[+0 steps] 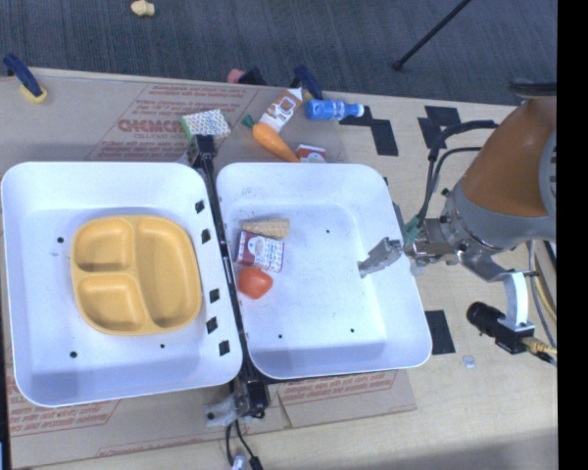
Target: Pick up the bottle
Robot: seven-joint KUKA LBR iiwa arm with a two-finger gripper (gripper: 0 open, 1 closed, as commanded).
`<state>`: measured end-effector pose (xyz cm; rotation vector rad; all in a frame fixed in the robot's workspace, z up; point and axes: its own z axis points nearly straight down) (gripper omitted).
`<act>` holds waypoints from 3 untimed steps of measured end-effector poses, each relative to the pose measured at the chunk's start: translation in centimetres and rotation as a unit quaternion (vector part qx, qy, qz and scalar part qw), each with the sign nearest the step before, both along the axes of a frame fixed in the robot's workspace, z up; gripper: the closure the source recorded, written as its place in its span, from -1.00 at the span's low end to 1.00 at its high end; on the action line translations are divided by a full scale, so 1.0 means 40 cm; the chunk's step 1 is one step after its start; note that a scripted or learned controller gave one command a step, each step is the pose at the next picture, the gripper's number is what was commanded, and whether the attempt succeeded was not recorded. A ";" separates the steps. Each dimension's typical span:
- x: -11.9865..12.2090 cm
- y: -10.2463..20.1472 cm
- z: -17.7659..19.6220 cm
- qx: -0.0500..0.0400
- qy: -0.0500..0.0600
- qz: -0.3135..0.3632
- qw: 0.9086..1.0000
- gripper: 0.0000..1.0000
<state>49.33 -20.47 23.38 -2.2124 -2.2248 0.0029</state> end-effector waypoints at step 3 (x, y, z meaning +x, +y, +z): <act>-0.042 0.100 -0.103 -0.001 -0.001 -0.112 0.994 1.00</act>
